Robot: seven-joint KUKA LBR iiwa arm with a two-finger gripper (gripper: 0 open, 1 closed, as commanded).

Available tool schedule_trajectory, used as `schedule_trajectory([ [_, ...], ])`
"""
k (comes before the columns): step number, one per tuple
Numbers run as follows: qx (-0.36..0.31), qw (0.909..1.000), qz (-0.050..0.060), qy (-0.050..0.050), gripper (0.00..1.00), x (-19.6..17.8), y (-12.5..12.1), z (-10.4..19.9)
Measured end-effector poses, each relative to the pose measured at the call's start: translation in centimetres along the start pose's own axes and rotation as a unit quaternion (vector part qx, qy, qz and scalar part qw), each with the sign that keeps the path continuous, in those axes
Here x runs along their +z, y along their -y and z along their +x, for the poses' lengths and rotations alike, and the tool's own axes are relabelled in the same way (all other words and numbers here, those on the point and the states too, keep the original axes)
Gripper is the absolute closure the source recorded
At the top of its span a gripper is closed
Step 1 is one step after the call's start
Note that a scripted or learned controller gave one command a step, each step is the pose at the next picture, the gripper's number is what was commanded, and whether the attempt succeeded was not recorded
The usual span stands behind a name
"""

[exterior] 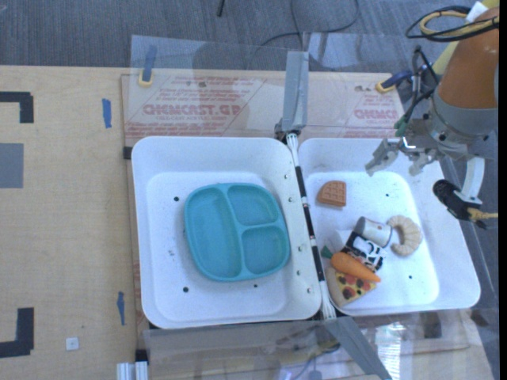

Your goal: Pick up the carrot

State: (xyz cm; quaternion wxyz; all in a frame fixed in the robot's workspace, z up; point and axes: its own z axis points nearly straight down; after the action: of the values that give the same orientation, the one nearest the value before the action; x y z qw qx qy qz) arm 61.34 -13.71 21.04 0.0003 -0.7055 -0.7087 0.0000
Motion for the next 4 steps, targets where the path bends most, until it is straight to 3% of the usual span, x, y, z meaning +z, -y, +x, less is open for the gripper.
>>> schedule_trajectory([
  [1, -0.055, 0.9985, -0.001, 0.0, 0.0, 11.3, 6.1, 0.3],
  [2, -0.111, 0.9938, -0.006, 0.001, 0.0, 12.2, 13.1, 2.7],
  [3, -0.106, 0.9942, -0.018, 0.006, 1.0, 10.9, 12.3, 2.2],
  [4, 0.024, 0.9997, 0.0, 0.001, 1.0, 2.7, 13.3, 9.6],
])
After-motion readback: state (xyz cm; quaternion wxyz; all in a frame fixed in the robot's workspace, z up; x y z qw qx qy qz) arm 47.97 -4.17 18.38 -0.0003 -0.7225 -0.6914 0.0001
